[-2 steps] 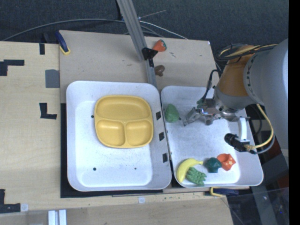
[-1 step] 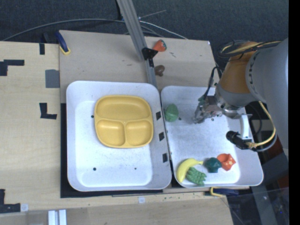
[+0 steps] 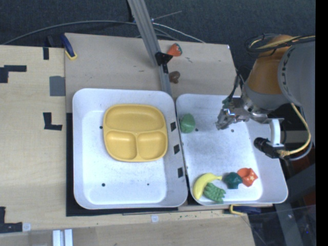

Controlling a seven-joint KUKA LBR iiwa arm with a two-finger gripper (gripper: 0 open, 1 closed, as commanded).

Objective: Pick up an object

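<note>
End effector [image 3: 225,118] poised over the upper part of the right bin [image 3: 266,196], nothing visible between its fingers; whether they are spread or pressed together cannot be told at this scale. The green ball [image 3: 187,122], the nearest candidate for picking, lies just to its left against the bin wall. Banana [image 3: 203,181], green cluster [image 3: 214,192], teal piece [image 3: 232,179] and orange piece [image 3: 248,176] sit grouped well below it. The yellow divided tray [image 3: 136,132] occupies the left bin [image 3: 82,152], farther left.
</note>
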